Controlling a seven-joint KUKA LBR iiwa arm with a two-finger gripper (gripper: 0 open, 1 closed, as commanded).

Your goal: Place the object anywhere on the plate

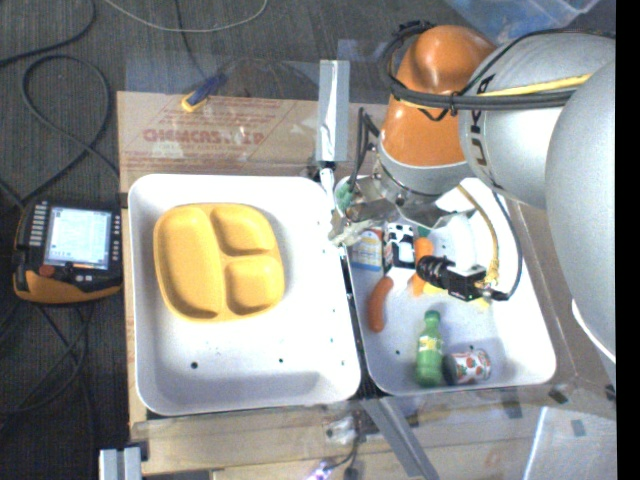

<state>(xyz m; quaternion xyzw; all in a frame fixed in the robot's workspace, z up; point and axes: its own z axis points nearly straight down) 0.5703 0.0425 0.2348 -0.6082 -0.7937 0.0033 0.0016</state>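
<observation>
Reaching down at the 11 o'clock corner of the right bin [540,368], the jaws [375,230] sit in a crowd of things; I cannot tell if they are apart. They could grab wrong or bump the hot dog [377,303] and green bottle [429,348]. The yellow plate [220,258] waits at 9 o'clock.

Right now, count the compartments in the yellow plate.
3. The yellow plate has one long section on its left, a smaller one at upper right and another at lower right.

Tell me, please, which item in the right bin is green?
The green bottle, lying beside the red can; the hot dog is orange-brown.
</observation>
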